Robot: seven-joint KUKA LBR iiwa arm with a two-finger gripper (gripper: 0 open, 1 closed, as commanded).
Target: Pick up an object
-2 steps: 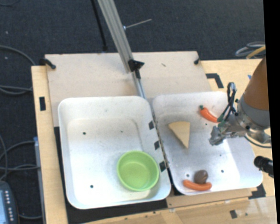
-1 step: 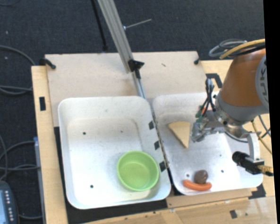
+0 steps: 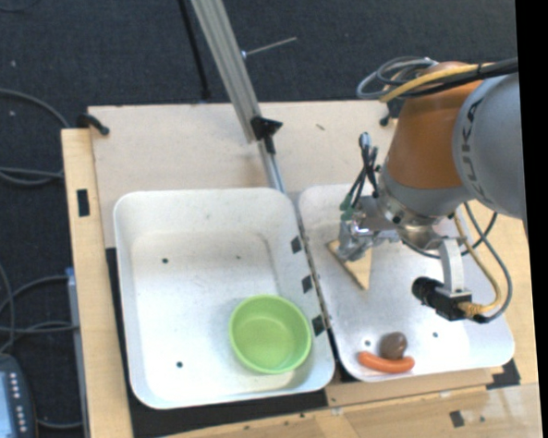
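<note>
Camera view: arm comes in from the right, jaws (image 3: pixel 352 239) low over the right bin (image 3: pixel 481 344), at its upper-left part. Can't tell if jaws are apart or together, wrist blocks them. Tan wedge-shaped piece (image 3: pixel 356 269) lies just below the jaws, possibly touching. Orange carrot-like object (image 3: pixel 386 363) and brown lump (image 3: pixel 393 345) touch each other well below the jaws. Green bowl (image 3: pixel 270 332) in the left bin (image 3: pixel 166 266), down-left of jaws.
</note>
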